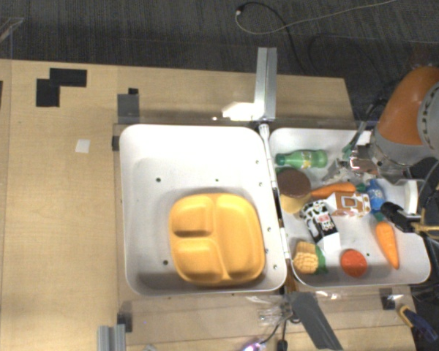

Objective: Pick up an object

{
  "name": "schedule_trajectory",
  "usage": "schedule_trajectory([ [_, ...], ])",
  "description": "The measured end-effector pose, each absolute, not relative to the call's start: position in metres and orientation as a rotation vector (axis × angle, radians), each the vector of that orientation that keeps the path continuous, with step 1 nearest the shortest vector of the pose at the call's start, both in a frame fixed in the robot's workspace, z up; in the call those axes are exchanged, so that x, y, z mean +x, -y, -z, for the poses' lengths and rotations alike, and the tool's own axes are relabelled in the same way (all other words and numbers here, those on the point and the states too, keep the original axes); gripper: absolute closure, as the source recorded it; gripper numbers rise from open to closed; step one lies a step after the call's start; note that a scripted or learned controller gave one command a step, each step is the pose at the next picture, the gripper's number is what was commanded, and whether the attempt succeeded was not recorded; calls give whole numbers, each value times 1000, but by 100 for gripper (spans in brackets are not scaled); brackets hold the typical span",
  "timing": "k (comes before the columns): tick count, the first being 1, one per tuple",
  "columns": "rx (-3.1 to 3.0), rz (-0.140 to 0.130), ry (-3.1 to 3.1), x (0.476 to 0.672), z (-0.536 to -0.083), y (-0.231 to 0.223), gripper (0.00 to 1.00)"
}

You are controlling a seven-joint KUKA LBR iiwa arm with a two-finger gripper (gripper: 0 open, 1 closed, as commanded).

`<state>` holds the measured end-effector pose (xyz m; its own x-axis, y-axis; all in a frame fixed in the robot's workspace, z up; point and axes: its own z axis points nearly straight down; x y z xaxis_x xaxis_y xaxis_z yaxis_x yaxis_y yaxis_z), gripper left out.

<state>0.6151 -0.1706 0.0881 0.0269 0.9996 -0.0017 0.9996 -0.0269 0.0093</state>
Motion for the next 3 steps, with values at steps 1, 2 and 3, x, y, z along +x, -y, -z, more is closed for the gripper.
schedule_trajectory([
  [1, 2194, -33, -2249, 570, -90, 189, 0],
  [2, 2492, -46, -1919, 538, -91, 185, 0],
  [3, 2439, -35, -1973, 535, -91, 182, 0],
])
